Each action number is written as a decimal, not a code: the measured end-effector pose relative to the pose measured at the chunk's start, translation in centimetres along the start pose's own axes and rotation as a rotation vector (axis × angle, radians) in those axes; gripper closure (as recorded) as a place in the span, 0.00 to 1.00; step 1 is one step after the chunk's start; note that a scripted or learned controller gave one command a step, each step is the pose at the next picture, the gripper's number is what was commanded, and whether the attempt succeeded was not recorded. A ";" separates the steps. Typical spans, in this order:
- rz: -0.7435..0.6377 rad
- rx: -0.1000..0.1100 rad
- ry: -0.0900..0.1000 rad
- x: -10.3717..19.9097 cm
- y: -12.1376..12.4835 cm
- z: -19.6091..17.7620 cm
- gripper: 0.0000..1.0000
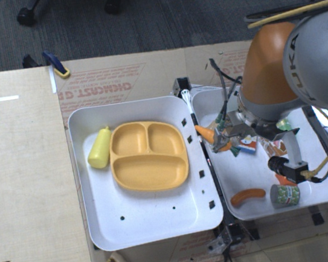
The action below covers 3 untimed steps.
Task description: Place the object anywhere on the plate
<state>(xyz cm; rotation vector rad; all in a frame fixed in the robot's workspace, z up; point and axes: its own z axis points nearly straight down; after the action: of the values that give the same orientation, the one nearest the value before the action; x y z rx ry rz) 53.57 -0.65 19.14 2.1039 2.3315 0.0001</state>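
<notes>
Plate (pixel 152 175) smooth plastic (matt); bins (pixel 152 217) glossy.

Bright, even light from overhead; soft shadows under the plate (pixel 148 154), mild glare on the white bins (pixel 153 220), arm (pixel 300 64) slightly blurred.

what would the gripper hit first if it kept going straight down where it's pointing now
Probably the orange carrot-like toy under the gripper, near the right bin's left wall; depth is hard to judge from this slanted view.
</notes>
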 end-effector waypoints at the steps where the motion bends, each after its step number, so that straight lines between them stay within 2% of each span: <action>1: 0.000 0.000 0.000 0.0 0.0 0.0 0.00; 2: -0.002 0.000 -0.001 -0.1 0.1 -0.9 1.00; 3: 0.038 0.004 -0.001 7.5 4.7 0.1 1.00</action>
<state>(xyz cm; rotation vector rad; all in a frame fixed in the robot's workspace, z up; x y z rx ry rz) 57.51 7.34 19.03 2.1489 2.2932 -0.0057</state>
